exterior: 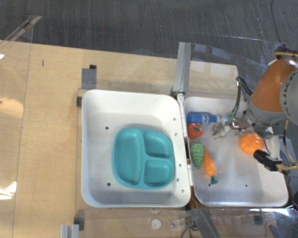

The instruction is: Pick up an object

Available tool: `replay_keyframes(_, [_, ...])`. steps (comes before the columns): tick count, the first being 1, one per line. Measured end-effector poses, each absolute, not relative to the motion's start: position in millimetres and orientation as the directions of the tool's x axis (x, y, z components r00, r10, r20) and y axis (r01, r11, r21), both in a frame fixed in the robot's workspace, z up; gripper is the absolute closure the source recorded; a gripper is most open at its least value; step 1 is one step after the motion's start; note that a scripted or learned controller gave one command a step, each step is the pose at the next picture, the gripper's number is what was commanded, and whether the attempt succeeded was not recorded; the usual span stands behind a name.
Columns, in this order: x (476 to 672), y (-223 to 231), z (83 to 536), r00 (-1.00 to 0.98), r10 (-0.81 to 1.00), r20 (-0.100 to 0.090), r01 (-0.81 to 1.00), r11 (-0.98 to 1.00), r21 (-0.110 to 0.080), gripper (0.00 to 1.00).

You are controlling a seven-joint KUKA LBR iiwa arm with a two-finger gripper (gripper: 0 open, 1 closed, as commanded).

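The right bin (264, 194) holds several toy items. A blue bottle (201, 118) lies at its upper left, with a red pepper (194, 130) just below it. Lower down are a green knobbly fruit (197, 155) and an orange carrot (209, 167). An orange round fruit (251, 143) lies toward the bin's right side. My gripper (223, 128) hangs in the upper middle of the right bin, between the blue bottle and the orange fruit. I see nothing held in it.
The left bin (95, 138) contains a teal divided plate (143, 158). A metal divider post (182, 68) stands behind the seam between the bins. The grey arm with its orange band (272, 90) comes in over the right bin's upper right corner.
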State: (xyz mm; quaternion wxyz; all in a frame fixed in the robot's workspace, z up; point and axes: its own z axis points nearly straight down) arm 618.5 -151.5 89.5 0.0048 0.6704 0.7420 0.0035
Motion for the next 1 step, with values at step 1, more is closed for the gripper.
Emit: replay_keyframes(1, [648.5,-198.8,87.8,-0.065,0.998,-0.003,0.998,0.065,0.008,0.0])
